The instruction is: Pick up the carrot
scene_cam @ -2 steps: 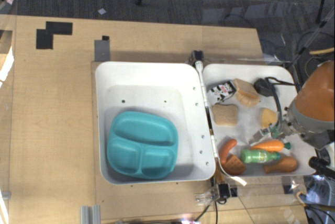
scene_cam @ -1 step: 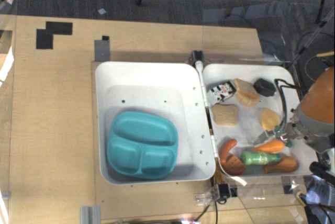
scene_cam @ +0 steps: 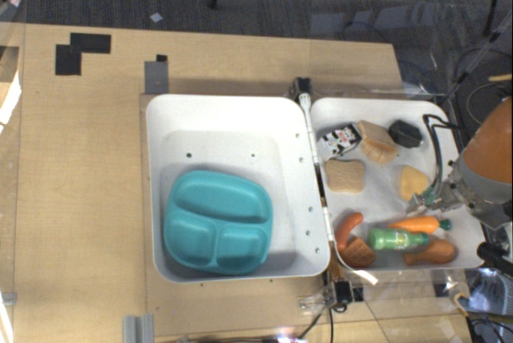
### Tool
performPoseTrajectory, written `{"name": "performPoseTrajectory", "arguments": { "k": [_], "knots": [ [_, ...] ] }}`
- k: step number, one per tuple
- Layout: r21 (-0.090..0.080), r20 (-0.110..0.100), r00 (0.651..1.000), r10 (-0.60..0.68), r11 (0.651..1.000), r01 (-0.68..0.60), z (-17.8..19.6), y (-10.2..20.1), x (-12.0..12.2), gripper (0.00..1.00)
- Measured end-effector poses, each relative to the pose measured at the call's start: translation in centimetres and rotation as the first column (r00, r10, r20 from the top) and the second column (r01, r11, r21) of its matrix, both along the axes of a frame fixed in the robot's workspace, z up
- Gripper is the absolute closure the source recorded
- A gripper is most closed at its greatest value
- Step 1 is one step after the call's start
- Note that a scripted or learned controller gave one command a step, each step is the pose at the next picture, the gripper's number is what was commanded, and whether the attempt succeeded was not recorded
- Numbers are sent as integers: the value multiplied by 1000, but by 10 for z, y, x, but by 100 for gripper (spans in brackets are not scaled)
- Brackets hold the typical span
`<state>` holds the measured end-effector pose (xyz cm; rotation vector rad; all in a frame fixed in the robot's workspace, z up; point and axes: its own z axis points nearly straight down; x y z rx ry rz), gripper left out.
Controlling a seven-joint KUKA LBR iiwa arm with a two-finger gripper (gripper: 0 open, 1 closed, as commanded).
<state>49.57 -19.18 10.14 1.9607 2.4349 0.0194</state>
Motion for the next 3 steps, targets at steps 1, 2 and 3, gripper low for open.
{"name": "performPoseTrajectory", "arguments": {
  "k": [1,2,3],
  "knots": [
    [0,-1,1000,-2,1000,2,0,0,0,0],
    [8,-12,967,-256,967,256,-13,-10,-4,0],
    [8,-15,854,-520,854,520,-13,-1,-5,0]
  ]
}}
